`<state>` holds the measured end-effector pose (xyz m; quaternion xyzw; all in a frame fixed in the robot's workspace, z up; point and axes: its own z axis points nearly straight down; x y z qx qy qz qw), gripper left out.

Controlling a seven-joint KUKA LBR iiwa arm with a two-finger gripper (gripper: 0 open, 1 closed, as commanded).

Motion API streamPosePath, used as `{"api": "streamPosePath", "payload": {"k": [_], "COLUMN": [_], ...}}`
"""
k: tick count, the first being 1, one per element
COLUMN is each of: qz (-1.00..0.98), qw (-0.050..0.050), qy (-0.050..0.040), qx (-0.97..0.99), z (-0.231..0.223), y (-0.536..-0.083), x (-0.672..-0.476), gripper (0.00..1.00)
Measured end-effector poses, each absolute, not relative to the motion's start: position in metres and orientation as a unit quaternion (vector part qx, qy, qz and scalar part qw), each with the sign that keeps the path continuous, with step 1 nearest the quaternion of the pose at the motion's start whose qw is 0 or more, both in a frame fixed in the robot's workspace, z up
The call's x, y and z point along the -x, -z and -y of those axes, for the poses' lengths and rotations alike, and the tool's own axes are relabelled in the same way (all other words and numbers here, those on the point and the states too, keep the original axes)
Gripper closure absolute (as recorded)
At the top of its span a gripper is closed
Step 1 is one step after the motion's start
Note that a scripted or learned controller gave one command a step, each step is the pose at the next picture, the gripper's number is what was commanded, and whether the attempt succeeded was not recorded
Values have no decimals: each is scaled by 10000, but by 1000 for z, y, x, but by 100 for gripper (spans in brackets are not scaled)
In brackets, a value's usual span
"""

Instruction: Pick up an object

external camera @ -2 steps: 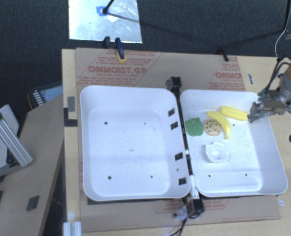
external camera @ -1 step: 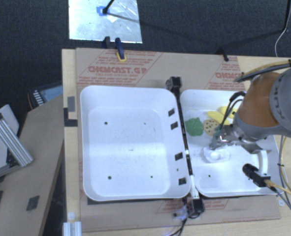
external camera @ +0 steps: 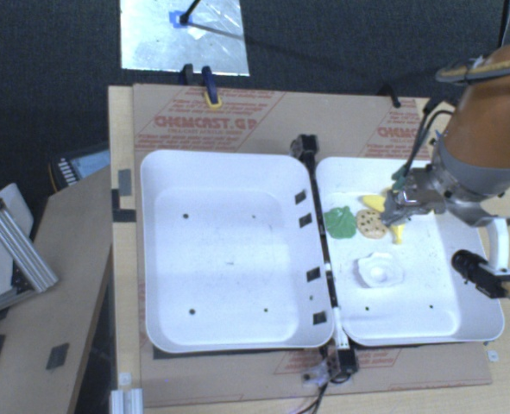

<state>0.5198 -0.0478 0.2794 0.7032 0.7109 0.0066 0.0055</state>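
In the right bin [external camera: 427,317] lie a green leafy piece [external camera: 340,222], a tan round cookie with dark dots [external camera: 371,225], a yellow piece [external camera: 374,203] and a white ring-shaped object [external camera: 380,272]. My gripper [external camera: 396,215] hangs low over the yellow piece, just right of the cookie, with the orange and grey wrist above it to the right. The gripper's body covers part of the yellow piece, and a yellow tip [external camera: 398,233] pokes out below it. Whether anything sits between the fingers is hidden.
The left bin [external camera: 229,257] adjoins the right bin along a middle divider with black clips [external camera: 311,222]. Both bins rest on a cardboard sheet [external camera: 237,115]. A metal plate [external camera: 184,22] lies at the back, aluminium rails [external camera: 9,240] at the far left.
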Motion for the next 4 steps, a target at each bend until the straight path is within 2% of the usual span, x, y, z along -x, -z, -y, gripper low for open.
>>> {"api": "streamPosePath", "payload": {"k": [1,2,3,4], "qz": [-7060,-7116,-7117,-7074], "qw": [81,14,30,-26], "qy": [-47,-23,-55,35], "qx": [-7082,-7026,-7024,-7068], "z": [106,23,-77,-79], "y": [-403,-394,-501,-338], "x": [-506,-563,-548,-571], "gripper": [100,100,100,100]}}
